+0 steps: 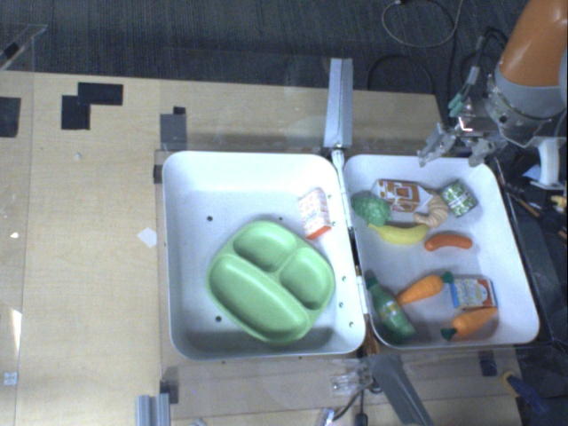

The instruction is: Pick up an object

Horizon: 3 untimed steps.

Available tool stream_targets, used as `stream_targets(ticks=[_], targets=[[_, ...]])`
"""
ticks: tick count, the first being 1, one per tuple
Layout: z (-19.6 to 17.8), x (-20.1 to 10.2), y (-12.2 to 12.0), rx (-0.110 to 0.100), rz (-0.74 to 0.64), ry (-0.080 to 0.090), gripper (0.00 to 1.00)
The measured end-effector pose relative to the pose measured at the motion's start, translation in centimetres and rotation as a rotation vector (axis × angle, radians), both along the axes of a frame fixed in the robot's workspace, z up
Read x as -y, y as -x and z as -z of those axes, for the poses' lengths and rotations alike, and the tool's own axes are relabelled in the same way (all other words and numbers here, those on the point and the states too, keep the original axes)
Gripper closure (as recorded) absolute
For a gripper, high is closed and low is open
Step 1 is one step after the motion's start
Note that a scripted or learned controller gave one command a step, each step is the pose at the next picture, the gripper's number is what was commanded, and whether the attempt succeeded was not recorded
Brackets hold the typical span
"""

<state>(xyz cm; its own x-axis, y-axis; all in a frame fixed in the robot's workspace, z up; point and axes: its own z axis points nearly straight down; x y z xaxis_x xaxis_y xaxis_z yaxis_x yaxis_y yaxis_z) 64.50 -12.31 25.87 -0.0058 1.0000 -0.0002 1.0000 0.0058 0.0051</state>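
Gripper (454,145): hovering over the right bin's (524,278) far rim, fingers spread, grasping nothing.
Left bin (191,238): holding 1 green divided plate (271,280).

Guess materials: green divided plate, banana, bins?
Green plate: likely moulded plastic, even colour, soft sheen, rounded compartment edges.
Banana: probably toy plastic or rubber, flat uniform yellow.
Bins: look like thin formed plastic, matte white with rounded corners; painted metal can't be ruled out.
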Motion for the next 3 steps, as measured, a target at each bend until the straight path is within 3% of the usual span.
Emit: stream_targets(ticks=[1,2,3], targets=[[13.8,-3.5,-0.7,0.014,0.097,0.0,0.0],[12.4,-3.7,-1.0,0.024,0.095,-0.002,1.0],[-0.3,-9.2,1.0,0.002,0.257,-0.002,1.0]])
